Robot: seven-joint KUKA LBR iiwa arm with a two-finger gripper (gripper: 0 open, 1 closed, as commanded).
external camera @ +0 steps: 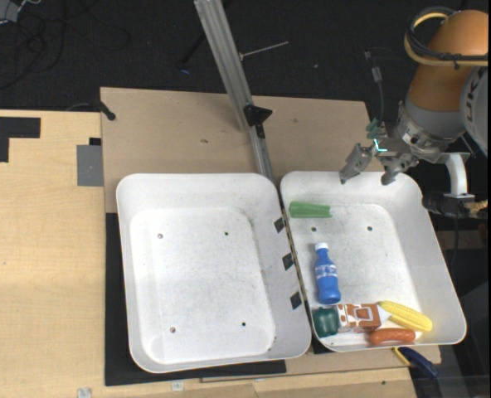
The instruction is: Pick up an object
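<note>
My gripper (pixel 367 171) hangs open above the far edge of the right bin (pixel 395 222), with nothing between its two spread fingers. A green flat piece (pixel 310 211) lies at that bin's far left. A blue bottle (pixel 326 274) with a white cap lies near the bin's left wall. At the near edge sit a dark green block (pixel 326 320), an orange and white box (pixel 361 315), a yellow corn cob (pixel 405 315) and a red sausage (pixel 391 336).
The left bin (pixel 196 264) sits beside the right one, with black clips along the shared wall. A slanted metal rail (pixel 231 73) rises behind the bins. Brown board and wooden benchtop surround them.
</note>
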